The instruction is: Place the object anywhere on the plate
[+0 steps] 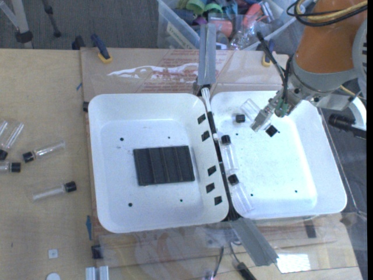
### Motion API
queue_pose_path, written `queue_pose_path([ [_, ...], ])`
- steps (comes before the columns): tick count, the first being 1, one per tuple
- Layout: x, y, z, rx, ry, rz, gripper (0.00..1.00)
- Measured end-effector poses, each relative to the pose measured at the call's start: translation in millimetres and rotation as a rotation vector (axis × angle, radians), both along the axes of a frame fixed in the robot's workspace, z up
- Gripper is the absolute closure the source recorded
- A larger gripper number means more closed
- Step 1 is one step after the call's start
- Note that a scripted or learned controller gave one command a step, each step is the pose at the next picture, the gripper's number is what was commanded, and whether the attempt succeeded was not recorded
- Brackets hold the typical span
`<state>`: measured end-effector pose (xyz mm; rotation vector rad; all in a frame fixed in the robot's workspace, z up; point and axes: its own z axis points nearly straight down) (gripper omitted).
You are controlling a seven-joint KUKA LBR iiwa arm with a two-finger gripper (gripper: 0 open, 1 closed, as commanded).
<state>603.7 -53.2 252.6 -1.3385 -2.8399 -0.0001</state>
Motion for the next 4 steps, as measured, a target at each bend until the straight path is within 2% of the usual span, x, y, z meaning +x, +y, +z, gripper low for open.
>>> queue_pose_path([
  [1,-39,76,-28,0.000,0.000,0.069,1.00],
  [2,-86,155,13,-0.001,-0.001,0.042,1.00],
  [3,-104,235,2,-0.002,0.000,-0.373,1.00],
  [4,-125,269,-6,-0.005,0.004,-0.462,1.00],
])
